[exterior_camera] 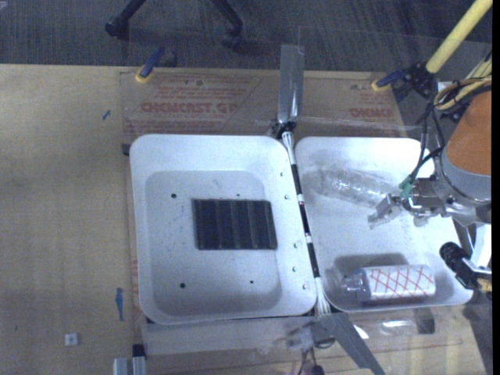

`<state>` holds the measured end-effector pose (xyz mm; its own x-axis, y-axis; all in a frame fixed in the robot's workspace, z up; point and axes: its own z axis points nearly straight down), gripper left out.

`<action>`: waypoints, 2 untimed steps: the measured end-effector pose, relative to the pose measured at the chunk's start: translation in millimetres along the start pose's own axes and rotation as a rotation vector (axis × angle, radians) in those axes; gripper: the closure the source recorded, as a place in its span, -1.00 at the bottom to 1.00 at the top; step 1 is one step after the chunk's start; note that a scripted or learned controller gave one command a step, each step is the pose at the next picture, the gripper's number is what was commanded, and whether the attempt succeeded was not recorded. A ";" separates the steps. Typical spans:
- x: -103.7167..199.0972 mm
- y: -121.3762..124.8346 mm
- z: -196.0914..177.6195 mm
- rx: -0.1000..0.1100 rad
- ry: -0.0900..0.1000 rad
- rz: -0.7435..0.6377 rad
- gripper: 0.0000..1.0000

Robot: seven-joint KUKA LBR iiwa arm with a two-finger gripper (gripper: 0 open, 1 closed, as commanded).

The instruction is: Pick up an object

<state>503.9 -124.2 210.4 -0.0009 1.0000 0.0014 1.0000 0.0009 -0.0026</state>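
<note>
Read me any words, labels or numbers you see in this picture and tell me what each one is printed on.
"CHEMCAST GP", roughly, in faded red on the clear sheet behind the left bin; the letters are blurred.
Red print on the sheet's right part: too blurred to read.
Red-and-white patterned package in the right bin: no legible text.

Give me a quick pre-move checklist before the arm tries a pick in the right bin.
1. Targets in the right white bin: ok. A clear crumpled plastic bottle lies in its upper half, and a clear bottle with a red-and-white checked label lies along its lower edge.
2. Pincer position: ok. It is above the right bin, just right of the clear bottle.
3. Object between the fingers: not ok, nothing seen there.
4. Finger opening: cannot tell.
5. Cables near the wrist: cannot tell whether they would snag.
6. Left white bin: ok. The dark ribbed rectangular panel lies flat, away from the arm.
</note>
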 end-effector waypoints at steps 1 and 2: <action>-14.1 61.7 122.0 -0.012 -0.003 -0.004 -1.00; 1.0 114.2 122.8 0.011 -0.002 -0.252 -1.00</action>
<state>617.7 -123.0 87.2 -0.2500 0.9682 0.0016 0.9682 0.2500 -0.0135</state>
